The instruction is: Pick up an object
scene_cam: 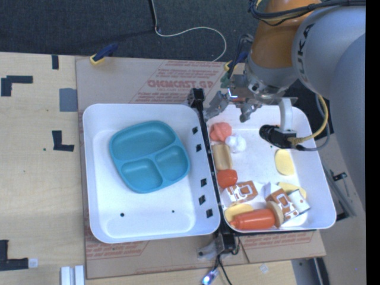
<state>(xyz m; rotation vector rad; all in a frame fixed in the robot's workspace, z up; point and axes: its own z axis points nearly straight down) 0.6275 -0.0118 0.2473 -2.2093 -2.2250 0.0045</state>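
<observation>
Toys [256, 203] are all lying in the right bin [316, 218], none picked up yet, while the hand [236, 108] is hanging open and holding nothing over that bin's top corner, just above a pink toy [221, 130].

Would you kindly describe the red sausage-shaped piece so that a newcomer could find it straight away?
Start at the right-hand white bin, the one crowded with toy food rather than the one holding the blue divided plate. Go to its near edge, at the bottom of the picture. The red sausage lies there on its side, between a yellow piece and an orange-and-white block; it is the longest, plain red item.
</observation>
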